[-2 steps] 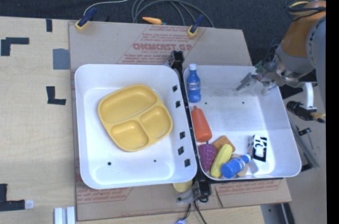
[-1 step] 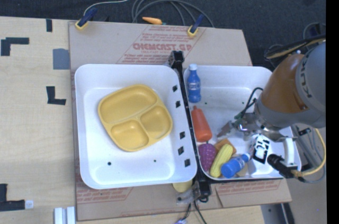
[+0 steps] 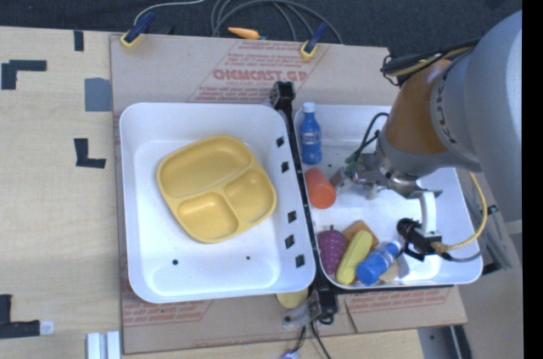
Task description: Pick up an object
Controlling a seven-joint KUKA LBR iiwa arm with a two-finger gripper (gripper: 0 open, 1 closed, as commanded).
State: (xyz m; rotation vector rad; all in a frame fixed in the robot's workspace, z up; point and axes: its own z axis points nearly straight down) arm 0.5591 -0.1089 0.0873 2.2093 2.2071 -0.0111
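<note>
The right bin (image 3: 450,179) holds several small items. A blue bottle (image 3: 310,137) with a white cap lies against its left wall. Just below it sits an orange rounded object (image 3: 321,189). Along the front edge lie a purple piece (image 3: 331,247), a yellow corn cob (image 3: 354,255), a brown-orange piece (image 3: 360,229) and a small blue bottle (image 3: 376,265). My gripper (image 3: 355,175) is low in the middle of this bin, just right of the orange object and below the blue bottle. I see nothing held in it.
The left bin (image 3: 144,145) carries a yellow divided plate (image 3: 216,187). A black divider (image 3: 293,179) runs between the bins. The bulky grey and orange arm (image 3: 450,111) covers the right bin's upper right. Cables (image 3: 254,9) lie behind the bins.
</note>
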